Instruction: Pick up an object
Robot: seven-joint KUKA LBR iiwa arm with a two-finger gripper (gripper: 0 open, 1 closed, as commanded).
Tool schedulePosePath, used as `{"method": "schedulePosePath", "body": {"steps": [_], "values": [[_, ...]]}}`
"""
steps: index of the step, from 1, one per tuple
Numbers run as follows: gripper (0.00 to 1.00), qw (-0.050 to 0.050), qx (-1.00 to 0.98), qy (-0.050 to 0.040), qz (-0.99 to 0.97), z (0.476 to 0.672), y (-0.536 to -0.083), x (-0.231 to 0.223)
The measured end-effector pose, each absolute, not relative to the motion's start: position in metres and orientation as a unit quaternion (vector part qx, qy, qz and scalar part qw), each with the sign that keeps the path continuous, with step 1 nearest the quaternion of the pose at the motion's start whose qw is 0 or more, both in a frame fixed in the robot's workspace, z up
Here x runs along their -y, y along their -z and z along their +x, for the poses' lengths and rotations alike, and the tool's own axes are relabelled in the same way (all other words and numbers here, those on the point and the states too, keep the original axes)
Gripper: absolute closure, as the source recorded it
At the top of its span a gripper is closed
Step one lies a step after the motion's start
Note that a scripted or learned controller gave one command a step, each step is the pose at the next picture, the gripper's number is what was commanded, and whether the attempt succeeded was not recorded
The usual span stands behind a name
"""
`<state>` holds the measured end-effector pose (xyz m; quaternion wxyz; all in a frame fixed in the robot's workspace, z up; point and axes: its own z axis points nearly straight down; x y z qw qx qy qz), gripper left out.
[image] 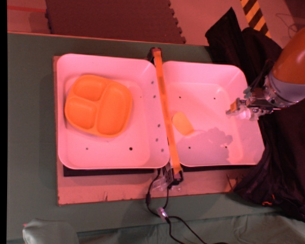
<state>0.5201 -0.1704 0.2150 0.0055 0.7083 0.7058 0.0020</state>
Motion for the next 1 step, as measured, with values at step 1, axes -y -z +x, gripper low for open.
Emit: {"method": "schedulePosePath", "body": {"steps": [1], "values": [[1.0,0.006,-0.706,-0.0018,0.708,0.526,-0.2651,0.18]]}}
